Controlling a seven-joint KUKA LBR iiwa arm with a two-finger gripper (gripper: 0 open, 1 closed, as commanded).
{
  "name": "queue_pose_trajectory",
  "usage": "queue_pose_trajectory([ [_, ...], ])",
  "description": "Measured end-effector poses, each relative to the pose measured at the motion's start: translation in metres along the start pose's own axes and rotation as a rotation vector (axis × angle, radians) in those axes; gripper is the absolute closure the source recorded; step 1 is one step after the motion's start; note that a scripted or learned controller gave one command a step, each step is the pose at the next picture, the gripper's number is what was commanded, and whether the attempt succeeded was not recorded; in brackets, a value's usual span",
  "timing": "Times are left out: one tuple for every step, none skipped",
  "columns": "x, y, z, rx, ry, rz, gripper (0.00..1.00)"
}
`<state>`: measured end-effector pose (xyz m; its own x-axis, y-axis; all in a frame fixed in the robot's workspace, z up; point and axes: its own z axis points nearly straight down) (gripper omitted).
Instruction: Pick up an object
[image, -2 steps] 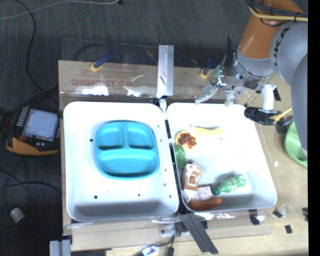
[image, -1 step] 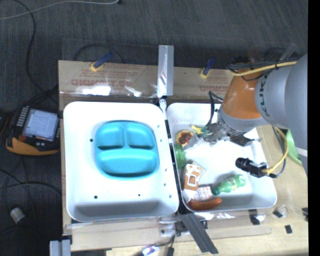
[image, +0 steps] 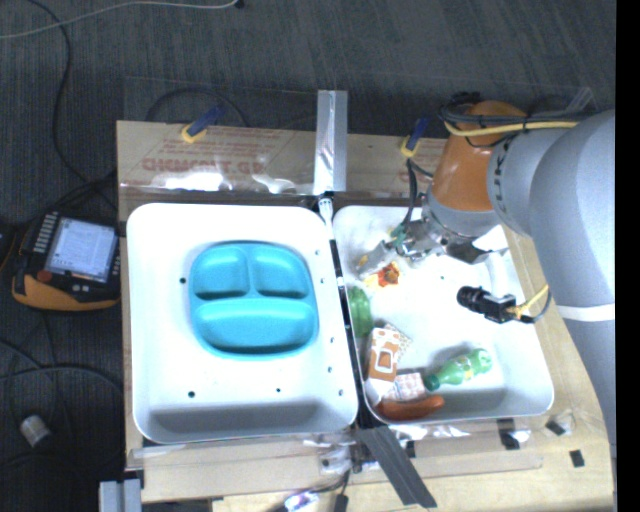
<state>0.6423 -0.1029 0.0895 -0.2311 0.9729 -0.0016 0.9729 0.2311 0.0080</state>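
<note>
My gripper (image: 405, 243) is low over the far left part of the right bin (image: 530, 395), under the orange band (image: 468, 180) of the arm. Just in front of it lies a small orange and red object (image: 388, 272), touching or nearly touching the gripper tip. Further forward in the same bin lie a dark green object (image: 359, 312) against the left wall, an orange and white packet (image: 385, 352), a small white and red packet (image: 408, 384), a green bottle (image: 458, 368) on its side, and a red-brown sausage (image: 411, 406) by the near wall.
The left bin (image: 150, 400) holds a blue divided plate (image: 254, 298). A black fitting with a yellow cable (image: 487, 300) hangs over the right bin's right side. The grey arm (image: 570, 200) covers the far right corner. A handheld device (image: 70, 255) lies off the bench at left.
</note>
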Motion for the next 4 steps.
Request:
queue_pose_trajectory([
  [0.016, 0.031, -0.094, 0.009, 0.000, -0.251, 0.00],
  [-0.009, -0.015, 0.000, 0.003, -0.001, -0.324, 0.00],
  [-0.013, 0.016, 0.002, 0.021, 0.007, 0.263, 0.00],
  [-0.016, 0.019, -0.008, 0.007, -0.006, 0.258, 1.00],
])
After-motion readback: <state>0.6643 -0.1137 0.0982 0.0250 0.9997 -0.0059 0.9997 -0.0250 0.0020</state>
